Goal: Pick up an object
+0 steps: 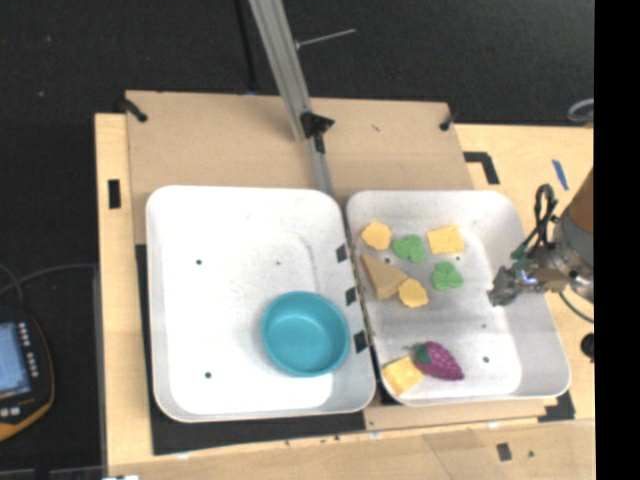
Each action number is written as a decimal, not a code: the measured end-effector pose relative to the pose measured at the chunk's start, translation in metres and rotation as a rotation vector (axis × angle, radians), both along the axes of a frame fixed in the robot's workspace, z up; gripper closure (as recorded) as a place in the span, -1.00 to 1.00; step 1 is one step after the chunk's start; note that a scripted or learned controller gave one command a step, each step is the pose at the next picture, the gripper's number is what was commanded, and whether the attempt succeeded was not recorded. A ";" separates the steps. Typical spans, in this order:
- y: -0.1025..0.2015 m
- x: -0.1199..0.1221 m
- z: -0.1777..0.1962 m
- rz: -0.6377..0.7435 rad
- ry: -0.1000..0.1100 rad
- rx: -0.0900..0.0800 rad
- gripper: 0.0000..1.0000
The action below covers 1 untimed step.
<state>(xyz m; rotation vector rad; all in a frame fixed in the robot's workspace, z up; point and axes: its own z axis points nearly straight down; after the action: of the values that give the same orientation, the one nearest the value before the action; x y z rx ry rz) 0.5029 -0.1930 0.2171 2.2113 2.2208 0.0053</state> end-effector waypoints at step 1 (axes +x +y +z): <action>-0.001 0.002 0.026 0.001 0.002 0.001 1.00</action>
<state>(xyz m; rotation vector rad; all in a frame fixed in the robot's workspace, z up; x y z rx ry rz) 0.5046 -0.1942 0.2436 2.2120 2.2232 0.0037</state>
